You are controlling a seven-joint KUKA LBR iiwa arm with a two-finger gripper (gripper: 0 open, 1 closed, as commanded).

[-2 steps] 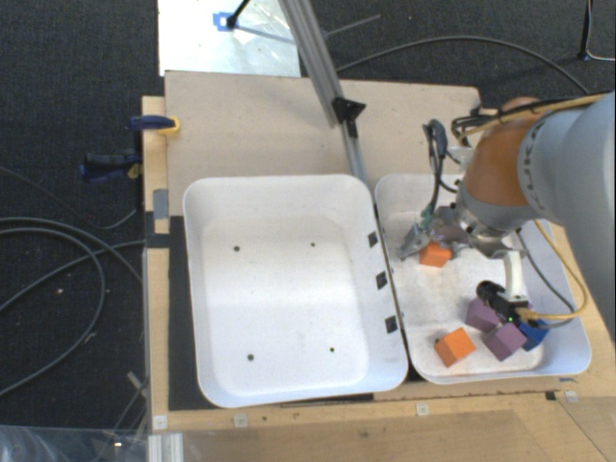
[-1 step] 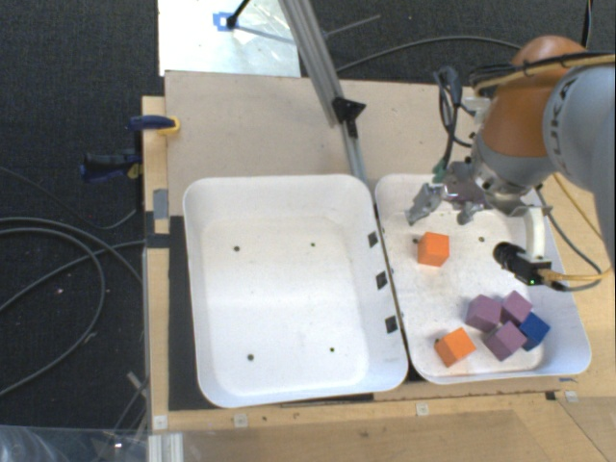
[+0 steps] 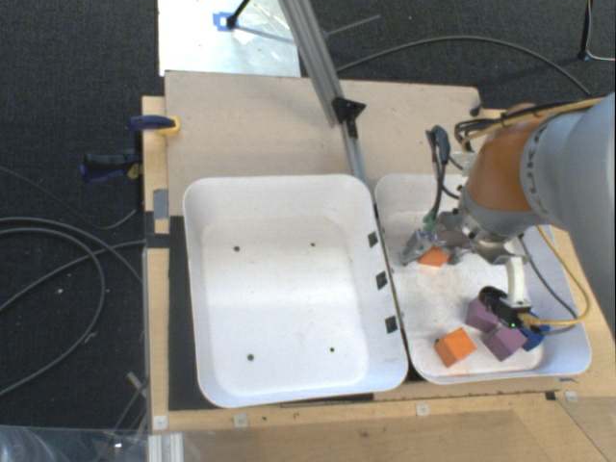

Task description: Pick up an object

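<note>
- We find the gripper [image 3: 435, 249] low in the right bin [image 3: 416, 346], near that bin's left wall.
- A small orange block [image 3: 434, 257] sits between its fingers; we record them as closed on it.
- A second orange block [image 3: 454, 346] lies near the front of that bin.
- Two purple blocks [image 3: 492, 327] rest just beside it to the right, touching each other.
- The left bin [image 3: 207, 258] stands alongside.
</note>
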